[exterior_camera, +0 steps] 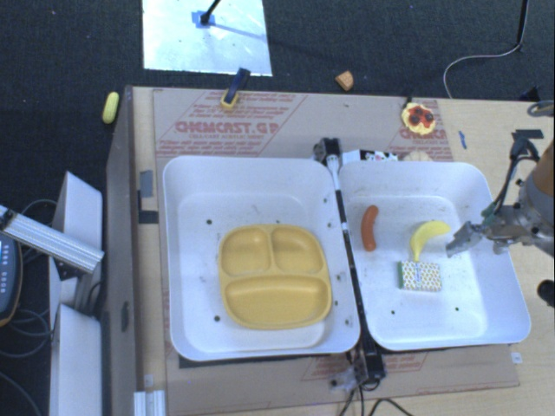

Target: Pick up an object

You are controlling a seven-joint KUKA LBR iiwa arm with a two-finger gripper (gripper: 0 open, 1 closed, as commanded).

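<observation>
Over the right bin [494, 319] we watched the gripper [464, 239] hover just beside the banana [427, 235], nothing gripped; whether its fingers were spread, we couldn't tell.

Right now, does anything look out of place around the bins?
Yes. A small yellow piece and a tan block lie on the dark floor off the bench, and a pizza toy sits on the board behind the right bin, not in it.

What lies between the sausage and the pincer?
The banana lies between the sausage and the pincer, seen in the camera view.
</observation>
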